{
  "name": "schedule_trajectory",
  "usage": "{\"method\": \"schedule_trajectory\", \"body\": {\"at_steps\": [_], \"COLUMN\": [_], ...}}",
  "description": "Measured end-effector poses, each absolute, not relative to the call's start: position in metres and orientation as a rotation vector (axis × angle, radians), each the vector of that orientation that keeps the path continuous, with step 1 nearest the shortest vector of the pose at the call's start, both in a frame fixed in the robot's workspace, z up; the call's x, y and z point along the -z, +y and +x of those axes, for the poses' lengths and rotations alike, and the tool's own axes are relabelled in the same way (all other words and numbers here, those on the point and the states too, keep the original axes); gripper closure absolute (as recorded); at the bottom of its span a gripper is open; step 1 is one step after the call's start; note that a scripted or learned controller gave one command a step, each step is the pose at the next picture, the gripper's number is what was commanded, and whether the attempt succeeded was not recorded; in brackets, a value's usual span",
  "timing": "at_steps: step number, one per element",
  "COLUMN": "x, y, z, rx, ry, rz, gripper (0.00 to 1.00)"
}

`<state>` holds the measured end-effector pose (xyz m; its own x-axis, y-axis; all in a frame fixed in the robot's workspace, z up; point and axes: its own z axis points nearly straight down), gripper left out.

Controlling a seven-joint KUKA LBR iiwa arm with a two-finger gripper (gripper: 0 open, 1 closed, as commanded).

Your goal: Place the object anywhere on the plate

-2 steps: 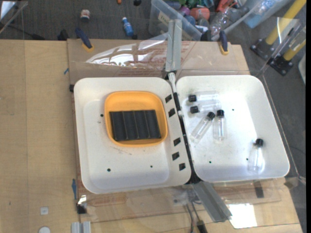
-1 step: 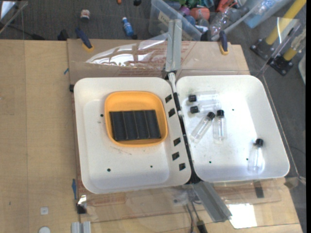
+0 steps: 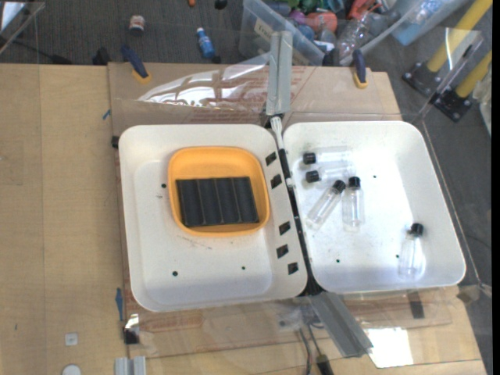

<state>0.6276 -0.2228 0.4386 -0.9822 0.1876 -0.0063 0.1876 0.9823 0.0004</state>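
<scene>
1. Lying flat on the orange plate, a black ridged block is seen in the left bin; its long side is turned across the view and four parallel ribs are shown on its top.
2. The block is carried wholly by the plate, with the orange rim left bare on all sides of it.
3. The plate is set in the upper middle of the left bin, apart from the bin's walls.
4. Five clear vials with black caps are scattered in the right bin.
5. Two short vials are laid near the bin's upper left, one just below the other, caps turned to the left.
6. A tilted vial and an upright-lying vial are placed side by side near the bin's middle, their caps close together at the top.
7. A fifth vial is set well apart from the others, near the right wall, cap toward the top.
8. The two bins are joined along a dark seam, where a row of black tabs is fixed.
9. Both bins are borne by the wooden counter, and a grey metal bar is mounted behind the seam.
10. A clear tub of coloured toys is kept on the floor beyond the counter.
11. The state of the jaws cannot be told.
</scene>
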Motion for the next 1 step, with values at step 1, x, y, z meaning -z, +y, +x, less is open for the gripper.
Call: {"method": "schedule_trajectory", "body": {"at_steps": [1], "x": [-0.4385], "y": [-0.2233], "z": [0.6274], "rx": [0.000], "ry": [3.121], "rz": [0.296], "gripper": [0.00]}}
